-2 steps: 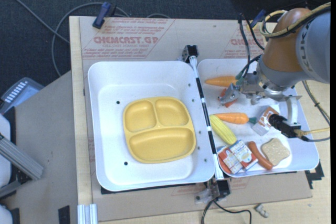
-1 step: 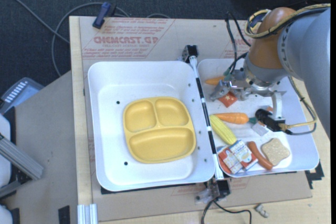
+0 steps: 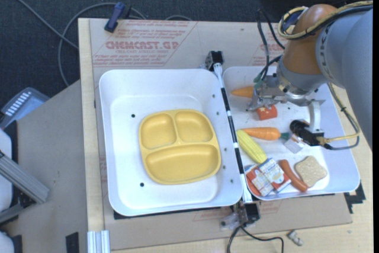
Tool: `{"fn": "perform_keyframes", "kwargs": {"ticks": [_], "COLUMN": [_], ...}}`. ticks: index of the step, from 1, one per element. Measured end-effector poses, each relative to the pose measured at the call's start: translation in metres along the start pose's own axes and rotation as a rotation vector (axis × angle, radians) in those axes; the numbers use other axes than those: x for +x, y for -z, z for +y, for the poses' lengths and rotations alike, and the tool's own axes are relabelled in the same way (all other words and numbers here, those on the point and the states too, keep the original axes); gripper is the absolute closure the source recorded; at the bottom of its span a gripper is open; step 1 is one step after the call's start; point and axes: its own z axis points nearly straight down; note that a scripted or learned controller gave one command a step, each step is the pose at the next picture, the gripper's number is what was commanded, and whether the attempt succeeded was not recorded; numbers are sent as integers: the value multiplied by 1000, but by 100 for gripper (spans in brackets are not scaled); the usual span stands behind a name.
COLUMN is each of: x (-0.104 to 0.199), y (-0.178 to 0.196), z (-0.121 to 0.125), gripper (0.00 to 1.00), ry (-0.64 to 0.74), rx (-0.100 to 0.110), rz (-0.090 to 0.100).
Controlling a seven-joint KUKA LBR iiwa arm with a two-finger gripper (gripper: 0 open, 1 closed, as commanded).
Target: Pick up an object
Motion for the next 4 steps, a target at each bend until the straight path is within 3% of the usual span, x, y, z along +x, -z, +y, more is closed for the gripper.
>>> {"fn": "perform_keyframes", "kwargs": {"ticks": [1,2,3,4], "x": [52,82,62,112], "y": [117,132,120,142], "z": [-23,-51,-61,-47], "gripper": [100,100,100,100], "ry": [0,0,-2,1], "rx": [3,10,10,5], "rz": [2,3,1,2]}}
